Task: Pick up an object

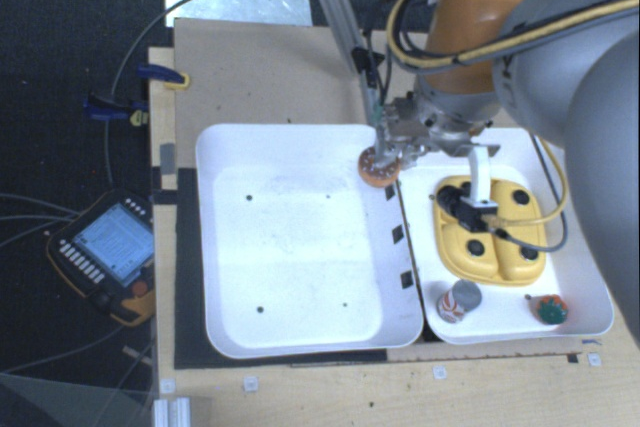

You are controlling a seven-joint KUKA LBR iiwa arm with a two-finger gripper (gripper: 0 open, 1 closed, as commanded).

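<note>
Gripper [389, 153] is low over the far right corner of the left bin [290, 245], at the rim the two bins share. Open or closed: cannot tell, the wrist body covers the tips from this angle.

Brown disc [377, 171] sits directly under the gripper tip, on its near-left side, touching it or just beside it. Cannot tell if it is gripped. The disc is in the left bin's far right corner, against or on the rim next to the right bin [590, 295]. It is small and round, so no long axis or pointing direction shows. Its flat face is turned up toward the camera, maybe a bit tilted. Colour is brown to tan with paler specks, and the edge looks rough. Too small for more detail.

Black tape marks [399, 235] run along the shared rim, near of the disc.

Right bin: yellow moulded piece [505, 250] with dark round spots lies in the middle, well right of the disc. Small grey and white cup [460, 299] stands at the near left corner. Green ball [550, 309] with an orange bit lies by the near right corner.

Both bins rest on a brown board [260, 75]. Blue clamp [160, 73] grips the board's far left edge. Handheld control unit [105, 250] with a lit screen lies on the dark floor, left of the bins.
</note>
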